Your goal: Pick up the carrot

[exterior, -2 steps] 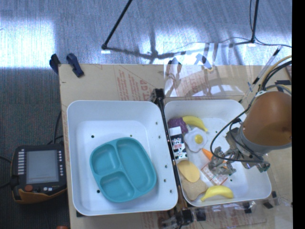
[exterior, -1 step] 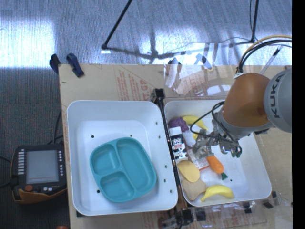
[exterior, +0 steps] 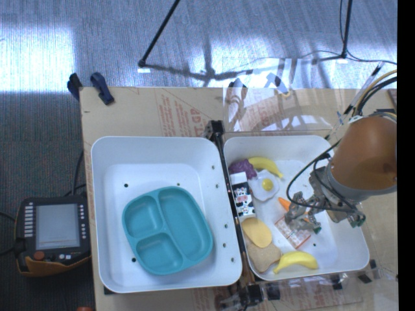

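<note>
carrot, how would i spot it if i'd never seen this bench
Look in the right white bin, beside the teal plate's bin. Near its middle, just right of the fried egg and left of the gripper, lies the carrot. It is the one small orange piece among yellow bananas and pale items.

The arm (exterior: 366, 154) ends in a broad orange band. Below it sits grey metal. Thin cables (exterior: 369, 89) trail behind.
</note>
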Motion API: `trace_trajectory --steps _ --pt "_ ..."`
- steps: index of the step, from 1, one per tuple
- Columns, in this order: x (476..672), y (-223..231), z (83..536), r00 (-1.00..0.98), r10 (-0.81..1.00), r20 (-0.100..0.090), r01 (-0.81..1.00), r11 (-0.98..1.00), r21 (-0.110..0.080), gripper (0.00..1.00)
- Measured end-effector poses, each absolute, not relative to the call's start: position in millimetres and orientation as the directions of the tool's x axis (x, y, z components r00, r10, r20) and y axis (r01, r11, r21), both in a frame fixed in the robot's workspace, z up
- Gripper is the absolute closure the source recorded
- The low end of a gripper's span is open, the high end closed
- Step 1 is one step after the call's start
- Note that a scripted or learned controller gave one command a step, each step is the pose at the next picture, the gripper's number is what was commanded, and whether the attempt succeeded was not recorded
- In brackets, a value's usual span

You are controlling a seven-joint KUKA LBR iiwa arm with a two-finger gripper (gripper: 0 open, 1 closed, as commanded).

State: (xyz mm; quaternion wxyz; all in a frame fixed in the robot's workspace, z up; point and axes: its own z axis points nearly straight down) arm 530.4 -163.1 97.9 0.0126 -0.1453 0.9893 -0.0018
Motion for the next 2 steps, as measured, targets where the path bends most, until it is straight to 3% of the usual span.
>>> trace_trajectory --steps 1,2 --pt "524.6 -72 190 -0.999 0.053 -0.009 0.053 0.999 0.003 1.00" --pt "495.1 -124 85 -0.999 -0.045 0.003 -0.045 0.999 0.003 1.00"
